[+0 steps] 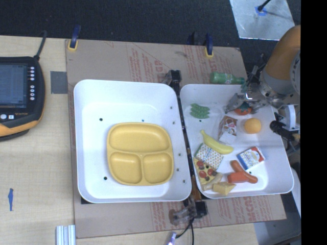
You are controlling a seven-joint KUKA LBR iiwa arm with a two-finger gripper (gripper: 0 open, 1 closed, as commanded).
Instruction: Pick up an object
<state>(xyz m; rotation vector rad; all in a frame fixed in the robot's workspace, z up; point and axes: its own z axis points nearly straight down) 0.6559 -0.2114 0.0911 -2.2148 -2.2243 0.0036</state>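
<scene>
Camera view: two white bins are seen side by side on the bench. A yellow divided tray (139, 153) lies in the left bin (87, 96). The right bin (278, 185) carries the candidate objects: a green item (200, 111) near its upper left, a banana (216, 143) at mid-left, an orange ball (252, 125), a small white packet (228, 127) just left of the ball, a blue-and-white carton (251, 157), a red sausage-shaped item (241, 175), a pizza slice (205, 171) and a pale wedge (223, 188) near the lower rim. A green bottle (226, 78) lies outside the bin, above its upper edge.

The jaws (244, 103) are positioned at the upper right of the right bin, over a small reddish item that cannot be identified. Whether the jaws are spread or closed cannot be told; nothing is confirmed as held.

Risks judged from here:
- A miss is likely if closure is made on the small reddish item: little of it is offered for the pads.
- The orange ball, close by, could be nudged and set rolling by a descending finger.
- The bin's upper wall is near; a collision with the rim could be caused by a slight offset.
- The lower cluster is crowded; two items could be pinched together there.
</scene>
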